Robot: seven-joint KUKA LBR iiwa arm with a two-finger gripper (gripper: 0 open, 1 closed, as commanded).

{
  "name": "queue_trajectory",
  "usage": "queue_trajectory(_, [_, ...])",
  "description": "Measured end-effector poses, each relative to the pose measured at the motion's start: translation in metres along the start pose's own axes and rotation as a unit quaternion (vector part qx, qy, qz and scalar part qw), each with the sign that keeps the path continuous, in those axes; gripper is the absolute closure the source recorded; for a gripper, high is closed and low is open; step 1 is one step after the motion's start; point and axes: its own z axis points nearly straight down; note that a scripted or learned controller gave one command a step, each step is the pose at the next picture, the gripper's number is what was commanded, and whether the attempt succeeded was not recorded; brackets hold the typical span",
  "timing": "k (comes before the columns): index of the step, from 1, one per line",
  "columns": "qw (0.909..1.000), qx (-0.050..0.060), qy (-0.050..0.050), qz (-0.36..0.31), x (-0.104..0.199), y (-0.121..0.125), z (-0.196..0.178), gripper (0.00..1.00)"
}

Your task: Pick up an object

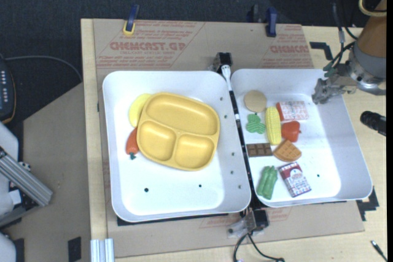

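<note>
Approach stage, nothing grabbed yet. Gripper [323, 92] sits over the far right edge of the right bin [344, 156], well apart from the toy food cluster at that bin's left side. Whether it's apart or together: cannot tell, too small and blurred.

To do this well: go for an item with free space around it. The red carton [295, 180] at the near end or the green pickle [267, 181] just beside it look easiest; the corn cob [273, 124] is crowded by the red pepper [291, 130] and the green leafy piece [255, 124], so a descent there risks pinching two things. Centre over the piece, line the closing direction across its narrow side, come straight down.

Arm enters from the right, orange band [373, 40] high, wrist angled down and left toward the bin rim. Left bin [123, 181] holds the yellow divided tray [178, 131].
</note>
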Motion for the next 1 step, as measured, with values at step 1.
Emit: queue_trajectory(1, [1.0,-0.001,0.0,0.0,-0.0047,0.005,-0.0644,1.0])
